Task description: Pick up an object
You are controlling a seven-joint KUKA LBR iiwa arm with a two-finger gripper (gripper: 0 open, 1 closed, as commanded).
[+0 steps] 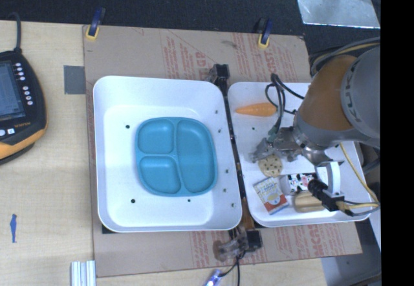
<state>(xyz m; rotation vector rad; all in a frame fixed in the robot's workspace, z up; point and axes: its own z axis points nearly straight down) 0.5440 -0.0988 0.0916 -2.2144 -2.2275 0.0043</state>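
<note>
I see the arm (pixel 339 100) over the right bin (pixel 249 210), its gripper (pixel 270 149) above a cookie (pixel 270 164). At its 12 o'clock lies a carrot (pixel 255 109); at 6, a packet (pixel 270 193). The left bin (pixel 110 149) holds a blue plate (pixel 175 155).

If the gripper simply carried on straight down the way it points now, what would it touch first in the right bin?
Most likely the tan perforated cracker, which lies just under the gripper in the right bin. Depth is hard to judge from this slanted view, so it may already be touching it.
</note>
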